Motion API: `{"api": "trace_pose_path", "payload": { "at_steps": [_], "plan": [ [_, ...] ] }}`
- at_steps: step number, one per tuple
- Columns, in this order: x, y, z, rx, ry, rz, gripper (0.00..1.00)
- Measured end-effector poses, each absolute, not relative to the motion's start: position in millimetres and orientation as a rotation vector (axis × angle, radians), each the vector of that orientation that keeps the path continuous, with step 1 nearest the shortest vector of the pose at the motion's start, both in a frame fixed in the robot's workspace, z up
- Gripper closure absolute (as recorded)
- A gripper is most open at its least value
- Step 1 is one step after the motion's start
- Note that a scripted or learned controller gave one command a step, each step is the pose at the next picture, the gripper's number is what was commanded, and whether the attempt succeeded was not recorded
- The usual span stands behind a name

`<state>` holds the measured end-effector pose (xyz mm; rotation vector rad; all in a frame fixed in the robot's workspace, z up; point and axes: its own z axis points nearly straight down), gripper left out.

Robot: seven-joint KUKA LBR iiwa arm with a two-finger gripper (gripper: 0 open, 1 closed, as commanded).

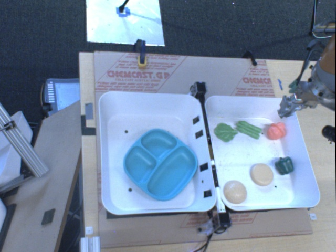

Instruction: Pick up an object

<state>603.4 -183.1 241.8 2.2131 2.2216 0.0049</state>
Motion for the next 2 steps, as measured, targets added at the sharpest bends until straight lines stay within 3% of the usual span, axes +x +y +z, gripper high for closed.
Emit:
{"api": "trace_pose_path", "payload": {
  "at_steps": [1, 2],
  "plan": [
    [604.8, -183.3, 286.6, 2.211, 2.223, 0.005, 1.00],
    [601.2, -129.1, 278.1, 2.212, 2.230, 0.002, 1.00]
  ]
}}
